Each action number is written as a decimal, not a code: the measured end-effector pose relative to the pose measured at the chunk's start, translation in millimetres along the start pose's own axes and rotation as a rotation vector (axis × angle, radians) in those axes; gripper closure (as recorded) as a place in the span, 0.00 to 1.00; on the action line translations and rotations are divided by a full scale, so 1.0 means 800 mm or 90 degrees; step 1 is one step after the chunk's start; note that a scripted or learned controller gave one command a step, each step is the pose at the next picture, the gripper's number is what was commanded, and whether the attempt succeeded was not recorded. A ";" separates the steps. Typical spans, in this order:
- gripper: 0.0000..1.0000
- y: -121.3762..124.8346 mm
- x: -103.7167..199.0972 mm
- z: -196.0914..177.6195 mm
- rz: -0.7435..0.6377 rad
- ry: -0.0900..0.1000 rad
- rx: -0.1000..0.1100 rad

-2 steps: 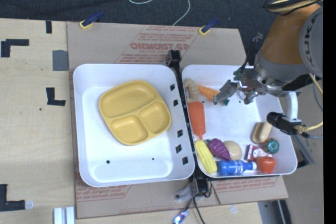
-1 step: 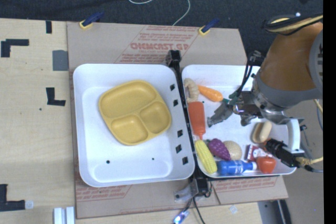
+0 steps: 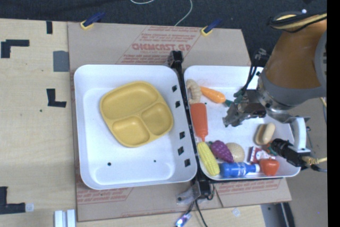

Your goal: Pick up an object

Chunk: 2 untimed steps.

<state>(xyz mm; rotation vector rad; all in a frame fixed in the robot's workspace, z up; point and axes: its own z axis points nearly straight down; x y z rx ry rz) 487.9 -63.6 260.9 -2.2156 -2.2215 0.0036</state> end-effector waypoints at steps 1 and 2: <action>1.00 -0.003 0.066 0.056 -0.002 0.000 0.002; 1.00 -0.005 0.092 -0.045 -0.001 0.000 -0.006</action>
